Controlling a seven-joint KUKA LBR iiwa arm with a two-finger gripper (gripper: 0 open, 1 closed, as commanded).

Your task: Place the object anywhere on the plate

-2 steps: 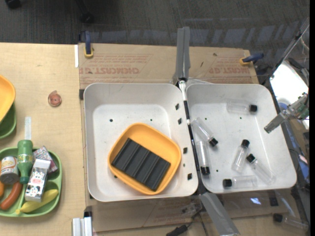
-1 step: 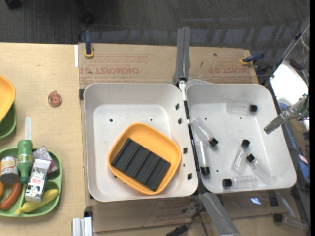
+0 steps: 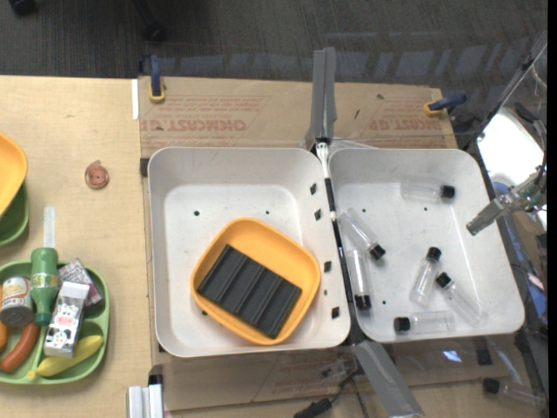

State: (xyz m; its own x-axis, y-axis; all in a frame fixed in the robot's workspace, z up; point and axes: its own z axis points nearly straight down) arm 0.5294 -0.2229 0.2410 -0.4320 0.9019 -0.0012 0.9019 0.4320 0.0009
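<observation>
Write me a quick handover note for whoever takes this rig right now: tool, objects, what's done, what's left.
Tool: at the right bin's right rim, above it; grip state unclear, nothing seen held.
Objects: six clear tubes with black caps lie loose in the right bin.
Plate: orange, in the left bin, carrying a black ribbed block.
Done: no tube on the plate.
Left: pick one tube, carry it over, set it on the plate.

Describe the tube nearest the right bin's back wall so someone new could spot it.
Start at the right white bin, the one without the yellow plate. Near its back wall lies a clear tube with a black cap, roughly parallel to that wall. It lies apart from the other tubes, which sit lower in the bin.
</observation>
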